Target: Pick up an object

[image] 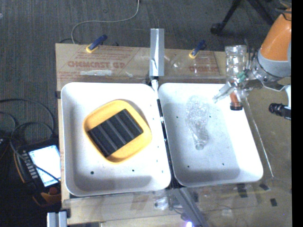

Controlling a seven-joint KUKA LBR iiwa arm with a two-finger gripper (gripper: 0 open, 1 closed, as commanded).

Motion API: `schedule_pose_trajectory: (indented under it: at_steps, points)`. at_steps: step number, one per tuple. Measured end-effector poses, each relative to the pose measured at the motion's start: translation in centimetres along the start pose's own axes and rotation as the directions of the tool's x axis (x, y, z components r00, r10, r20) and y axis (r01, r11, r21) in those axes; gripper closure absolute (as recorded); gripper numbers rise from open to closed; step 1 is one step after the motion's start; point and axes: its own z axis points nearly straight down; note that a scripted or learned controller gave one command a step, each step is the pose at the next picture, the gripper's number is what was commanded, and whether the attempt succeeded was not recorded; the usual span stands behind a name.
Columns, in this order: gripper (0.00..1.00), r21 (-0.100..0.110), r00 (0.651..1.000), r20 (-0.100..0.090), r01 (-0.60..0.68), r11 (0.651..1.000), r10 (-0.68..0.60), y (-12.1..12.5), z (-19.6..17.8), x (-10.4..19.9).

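The worktop (pixel 66 56) is bearing two white bins, the left bin (pixel 75 174) holding a yellow tray (pixel 118 131), the right bin (pixel 236 160) a clear plastic bottle (pixel 197 122), while the gripper (pixel 235 86) is hovering above the right bin's far right corner, its grip state unclear.

Your bench stands on dark grey carpet (pixel 38 13). Brown cardboard sheet (pixel 109 65) with red lettering covers bench top, held by two blue-and-yellow clamps (pixel 96 43) at far edge. Thin white cable (pixel 109 20) loops over floor behind. Black chair base (pixel 241 6) at upper right. Lit tablet (pixel 45 164) with black cables at your lower left.
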Motion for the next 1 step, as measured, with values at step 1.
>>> schedule_pose_trajectory:
  at_steps: [1]
  points:
    - [0.00, -0.001, 0.998, -0.003, -0.061, 0.998, 0.061, -0.95, 2.41, 0.34]
